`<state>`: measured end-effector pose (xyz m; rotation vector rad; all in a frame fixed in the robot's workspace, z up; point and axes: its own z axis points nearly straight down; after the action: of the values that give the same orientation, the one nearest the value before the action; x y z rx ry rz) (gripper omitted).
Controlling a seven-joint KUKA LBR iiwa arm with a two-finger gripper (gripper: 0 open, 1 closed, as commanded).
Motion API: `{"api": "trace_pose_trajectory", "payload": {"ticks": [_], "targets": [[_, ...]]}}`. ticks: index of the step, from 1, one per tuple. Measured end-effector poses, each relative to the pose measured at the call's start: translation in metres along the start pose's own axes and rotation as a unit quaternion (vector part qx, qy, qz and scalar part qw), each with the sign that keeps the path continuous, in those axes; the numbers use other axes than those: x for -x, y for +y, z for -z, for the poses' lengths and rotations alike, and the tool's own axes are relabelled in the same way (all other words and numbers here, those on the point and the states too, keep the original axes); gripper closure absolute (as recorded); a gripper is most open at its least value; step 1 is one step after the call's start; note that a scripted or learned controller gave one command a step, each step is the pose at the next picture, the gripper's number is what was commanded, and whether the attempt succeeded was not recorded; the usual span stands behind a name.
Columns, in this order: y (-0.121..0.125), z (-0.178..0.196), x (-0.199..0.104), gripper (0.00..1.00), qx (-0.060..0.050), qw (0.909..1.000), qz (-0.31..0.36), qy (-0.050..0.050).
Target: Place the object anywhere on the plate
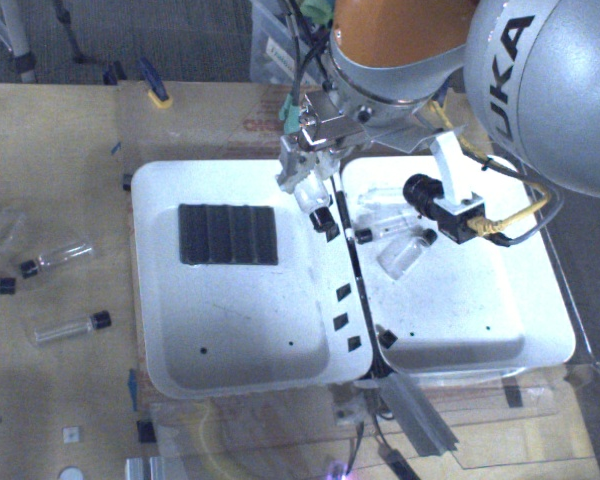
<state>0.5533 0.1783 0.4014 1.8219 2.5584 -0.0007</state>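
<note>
Hovering over the far end of the divide between the two white bins, the gripper is carrying what looks like a clear vial with a dark cap between its fingers, closed on it; the glare makes the exact contact hard to read.

Items on record:
- Left bin: is holding a dark ribbed plate, lying flat in its far half, left of the gripper and apart from it.
- Right bin: is holding several more clear vials, clustered at its far left, under the arm's black camera fitting.
- Surface: is bearing loose vials well to the left, outside both bins.

Handling note, as judgement: the step in hand appears to be the carry from the right bin toward the plate. Doing it well is calling for travelling left until the vial is sitting squarely above the ribbed area, lowering close before releasing, and laying the vial along the grooves so that it is not rolling off. Releasing at the present position would likely be dropping it on the bin wall instead.
</note>
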Motion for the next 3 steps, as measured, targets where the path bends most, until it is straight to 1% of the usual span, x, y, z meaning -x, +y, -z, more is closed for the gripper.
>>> {"api": "trace_pose_trajectory", "payload": {"ticks": [1,2,3], "targets": [[-0.051,-0.116,-0.045,1.0,-0.002,0.9993,-0.038,0.0],[0.005,-0.194,-0.022,1.0,-0.003,0.9813,-0.192,0.0],[0.05,-0.204,-0.033,1.0,0.001,1.0,-0.009,0.0]]}}
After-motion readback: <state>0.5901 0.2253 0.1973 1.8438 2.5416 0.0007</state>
